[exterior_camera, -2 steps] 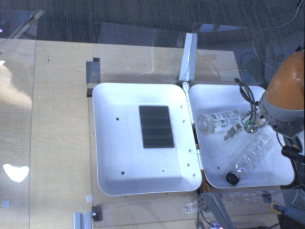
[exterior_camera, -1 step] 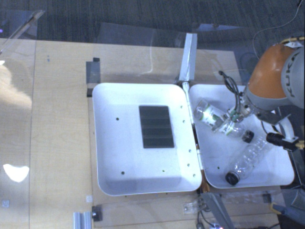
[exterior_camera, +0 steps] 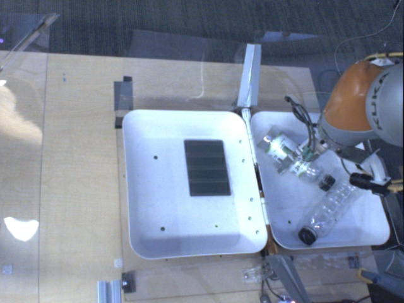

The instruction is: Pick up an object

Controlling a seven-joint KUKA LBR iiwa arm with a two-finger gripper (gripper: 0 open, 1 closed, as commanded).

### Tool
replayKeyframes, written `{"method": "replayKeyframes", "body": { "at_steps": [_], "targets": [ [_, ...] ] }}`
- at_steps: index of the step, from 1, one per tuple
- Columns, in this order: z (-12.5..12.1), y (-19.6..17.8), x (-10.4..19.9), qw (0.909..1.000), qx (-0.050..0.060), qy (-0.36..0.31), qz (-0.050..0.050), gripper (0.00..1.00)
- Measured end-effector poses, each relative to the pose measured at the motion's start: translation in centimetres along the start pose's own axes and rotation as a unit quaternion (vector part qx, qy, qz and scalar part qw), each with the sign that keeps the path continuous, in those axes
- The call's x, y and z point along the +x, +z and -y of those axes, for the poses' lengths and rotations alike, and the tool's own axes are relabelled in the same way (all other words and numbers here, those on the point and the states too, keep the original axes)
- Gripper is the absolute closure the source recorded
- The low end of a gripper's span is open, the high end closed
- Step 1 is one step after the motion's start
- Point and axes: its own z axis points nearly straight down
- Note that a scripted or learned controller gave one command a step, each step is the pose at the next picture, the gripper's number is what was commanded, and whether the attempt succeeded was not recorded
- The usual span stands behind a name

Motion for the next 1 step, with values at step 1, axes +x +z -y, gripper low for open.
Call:
{"method": "replayKeyframes", "body": {
  "at_steps": [1],
  "targets": [
    [-0.21, -1.23, -0.02, 1.0000, -0.002, -0.001, 0.001, 1.00]
  ]
}}
